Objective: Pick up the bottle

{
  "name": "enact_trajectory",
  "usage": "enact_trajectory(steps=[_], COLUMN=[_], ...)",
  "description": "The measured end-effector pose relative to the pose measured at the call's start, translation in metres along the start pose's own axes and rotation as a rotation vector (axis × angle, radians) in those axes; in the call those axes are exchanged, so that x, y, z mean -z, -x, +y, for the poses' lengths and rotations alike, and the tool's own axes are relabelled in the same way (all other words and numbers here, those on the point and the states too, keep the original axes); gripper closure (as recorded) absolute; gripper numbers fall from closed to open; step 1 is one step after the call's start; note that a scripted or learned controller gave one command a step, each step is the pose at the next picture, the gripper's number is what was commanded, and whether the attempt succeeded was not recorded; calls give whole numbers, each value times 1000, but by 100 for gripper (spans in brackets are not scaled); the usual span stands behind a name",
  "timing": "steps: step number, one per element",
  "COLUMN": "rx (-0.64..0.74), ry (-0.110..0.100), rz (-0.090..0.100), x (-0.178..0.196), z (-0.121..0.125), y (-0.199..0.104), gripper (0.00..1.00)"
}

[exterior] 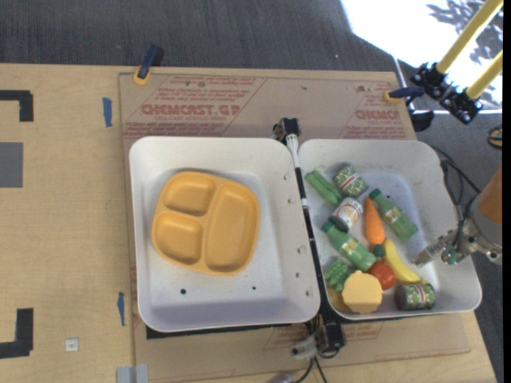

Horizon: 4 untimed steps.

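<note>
L bin, farthest left of the gripper, is occupied by a yellow divided plate. R bin: gripper is seen at its right rim; finger state cannot be told. Green bottle is lying just left of gripper, beside carrot & banana.

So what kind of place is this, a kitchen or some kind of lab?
Most likely a robotics lab bench, not a kitchen: two white bins clamped onto a cardboard sheet, toy food such as a plastic banana, and a gripper at the right bin.
</note>
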<state>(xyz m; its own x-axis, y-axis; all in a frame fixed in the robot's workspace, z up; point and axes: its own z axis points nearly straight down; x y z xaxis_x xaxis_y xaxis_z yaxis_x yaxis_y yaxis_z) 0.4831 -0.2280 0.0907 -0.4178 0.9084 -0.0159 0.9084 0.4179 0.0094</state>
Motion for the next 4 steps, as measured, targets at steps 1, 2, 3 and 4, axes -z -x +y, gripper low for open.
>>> enact_trajectory(steps=[1,2,3,4], rx=[257,523,933,1347], ry=[3,5,7,6], rz=[-4,-5,-8,13], x=[0,0,1,5], z=[1,2,4,0], y=[1,1,0,-5], gripper=[100,100,100,100])
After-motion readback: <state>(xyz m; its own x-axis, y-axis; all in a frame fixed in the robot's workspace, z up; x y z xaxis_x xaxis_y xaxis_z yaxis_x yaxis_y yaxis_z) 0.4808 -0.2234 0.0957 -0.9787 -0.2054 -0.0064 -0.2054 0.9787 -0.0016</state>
